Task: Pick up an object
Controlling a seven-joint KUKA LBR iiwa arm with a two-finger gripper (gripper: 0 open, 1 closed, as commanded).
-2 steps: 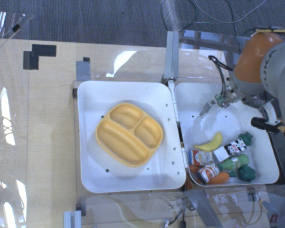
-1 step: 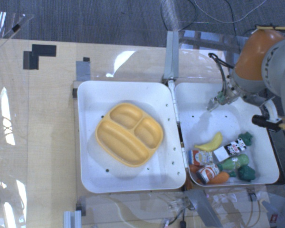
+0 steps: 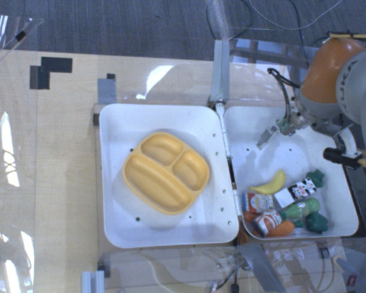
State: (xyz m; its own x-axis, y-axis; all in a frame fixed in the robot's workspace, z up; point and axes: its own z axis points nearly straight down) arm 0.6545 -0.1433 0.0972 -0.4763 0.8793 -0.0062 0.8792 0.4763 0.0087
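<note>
The gripper (image 3: 273,133) hangs bare over the right bin (image 3: 250,163), at eleven o'clock from the toy pile; whether it is spread, I cannot tell. The yellow banana (image 3: 269,185) lies topmost, easiest taken.

A pale wooden bench (image 3: 55,182) fills the left and middle of the frame. On it, side by side and touching, sit two shallow white bins: the left bin (image 3: 119,224) at centre, the right bin (image 3: 338,221) toward the right edge. Black tape marks (image 3: 47,71) lie at upper left, a grey patch (image 3: 107,89) just right of them.
</note>
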